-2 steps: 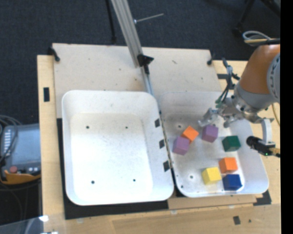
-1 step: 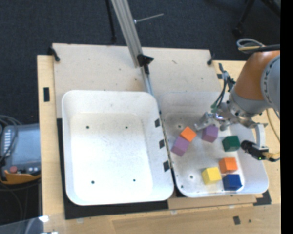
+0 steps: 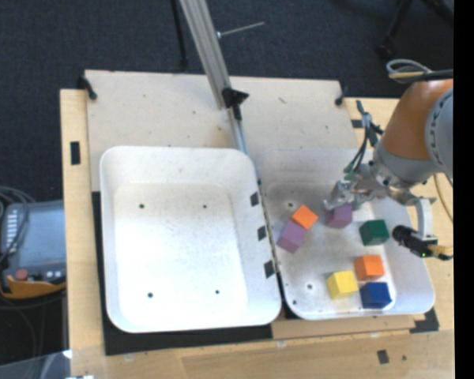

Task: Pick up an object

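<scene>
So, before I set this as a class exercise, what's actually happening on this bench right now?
A grey and orange robot arm reaches in from the right over the right-hand bin. Its claw is down at a purple block, with no clear grasp visible. Spread around that bin lie an orange block beside another purple one, plus green, yellow, blue and a second orange block. The left bin sits alongside.

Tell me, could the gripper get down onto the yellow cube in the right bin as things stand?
Probably yes. The yellow cube lies uncovered, with small gaps to the orange cube and blue cube; the gripper is above a purple block.
</scene>
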Controlling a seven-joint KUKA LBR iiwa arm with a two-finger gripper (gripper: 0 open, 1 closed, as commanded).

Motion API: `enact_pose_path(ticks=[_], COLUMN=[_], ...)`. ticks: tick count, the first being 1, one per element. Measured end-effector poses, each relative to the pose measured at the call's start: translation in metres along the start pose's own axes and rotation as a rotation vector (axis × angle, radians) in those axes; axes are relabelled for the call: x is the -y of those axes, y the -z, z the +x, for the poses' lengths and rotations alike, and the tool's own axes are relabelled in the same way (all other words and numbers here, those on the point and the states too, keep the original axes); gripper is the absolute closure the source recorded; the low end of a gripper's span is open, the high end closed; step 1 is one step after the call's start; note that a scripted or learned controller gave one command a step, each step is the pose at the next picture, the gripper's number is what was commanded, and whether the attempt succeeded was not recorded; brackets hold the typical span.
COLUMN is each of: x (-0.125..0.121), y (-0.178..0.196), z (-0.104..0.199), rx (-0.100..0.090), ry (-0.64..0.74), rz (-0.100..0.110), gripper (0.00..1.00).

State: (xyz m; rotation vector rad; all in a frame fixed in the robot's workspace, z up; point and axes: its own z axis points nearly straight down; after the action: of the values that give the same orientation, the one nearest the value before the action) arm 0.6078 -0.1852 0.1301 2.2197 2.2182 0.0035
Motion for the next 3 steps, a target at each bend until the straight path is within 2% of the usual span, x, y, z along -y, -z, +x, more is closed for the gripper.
enact_pose_path(ticks=[2, 3], x=[-0.003, -0.004], y=[0.110, 0.132], z=[0.004, 0.003], rx=[0.001, 0.000], ry=[0.007, 0.009], rz=[-0.002, 0.001], gripper=[1.00, 1.00])
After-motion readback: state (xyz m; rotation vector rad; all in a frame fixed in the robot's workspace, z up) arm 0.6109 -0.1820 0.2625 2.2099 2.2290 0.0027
